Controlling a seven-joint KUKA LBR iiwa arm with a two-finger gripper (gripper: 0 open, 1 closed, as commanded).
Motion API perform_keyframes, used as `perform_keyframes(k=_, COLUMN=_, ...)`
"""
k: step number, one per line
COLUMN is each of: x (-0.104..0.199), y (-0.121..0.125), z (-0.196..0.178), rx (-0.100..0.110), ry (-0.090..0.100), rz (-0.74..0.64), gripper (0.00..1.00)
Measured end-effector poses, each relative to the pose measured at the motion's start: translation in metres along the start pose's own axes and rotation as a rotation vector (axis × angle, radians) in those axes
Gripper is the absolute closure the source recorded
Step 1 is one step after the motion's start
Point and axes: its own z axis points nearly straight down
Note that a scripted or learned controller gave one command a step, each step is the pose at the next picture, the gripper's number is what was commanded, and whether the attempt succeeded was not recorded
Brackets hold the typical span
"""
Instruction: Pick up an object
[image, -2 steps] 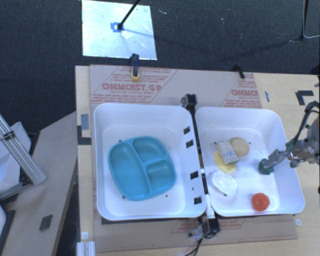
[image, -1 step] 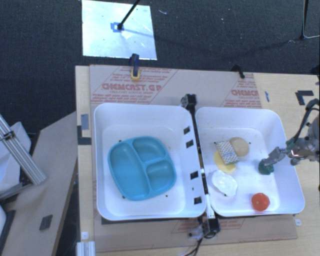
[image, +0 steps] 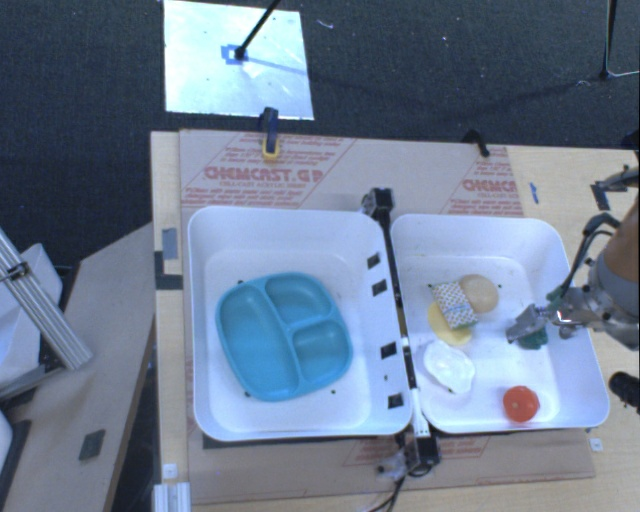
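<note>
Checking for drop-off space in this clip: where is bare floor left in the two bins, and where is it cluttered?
Left bin: bare strips ring the blue tray, widest along the back. Right bin: bare along the back wall and between the white piece and the red ball. Crowded mid-bin: sponge, beige ball, and the gripper.

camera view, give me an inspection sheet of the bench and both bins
surface: bench with printed sheet under two white bins.
job's things: right bin has tan round piece, patterned block on yellow piece, white lump, red ball, dark green thing.
clutter: blue divided tray in left bin.
grippers: gripper low by the green thing.
cables: wires at front edge.
surroundings: dark carpet, metal plate.
</note>
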Motion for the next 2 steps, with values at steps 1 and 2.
perform_keyframes(k=1, x=-0.006, y=0.004, z=0.045, rx=0.001, ry=0.000, rz=0.001, gripper=0.00)
perform_keyframes(k=2, x=-0.006, y=0.005, z=0.083, rx=-0.001, ry=-0.001, rz=0.002, gripper=0.00)
